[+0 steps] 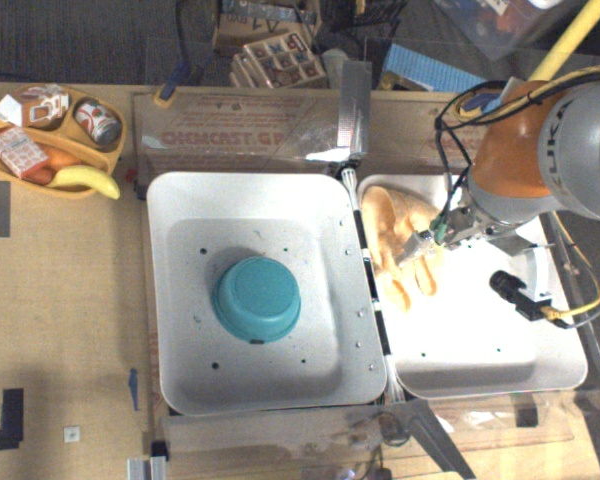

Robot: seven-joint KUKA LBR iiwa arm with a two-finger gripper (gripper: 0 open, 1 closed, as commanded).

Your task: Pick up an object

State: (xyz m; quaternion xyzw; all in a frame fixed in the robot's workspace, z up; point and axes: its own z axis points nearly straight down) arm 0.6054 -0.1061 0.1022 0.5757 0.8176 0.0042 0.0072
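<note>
Two shallow white bins (180,208) sit on the table, the left holding a round teal plastic bowl (258,299), while in the right the end effector (420,250), grip state indiscernible, hovers over washed-out orange objects (405,258), risking a glancing miss.

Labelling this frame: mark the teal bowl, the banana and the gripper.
teal bowl (258,298), camera view, middle of its upturned base.
banana (88,179), camera view, middle of its yellow curve.
gripper (417,249), camera view, at its fingertips over the right bin.
</note>
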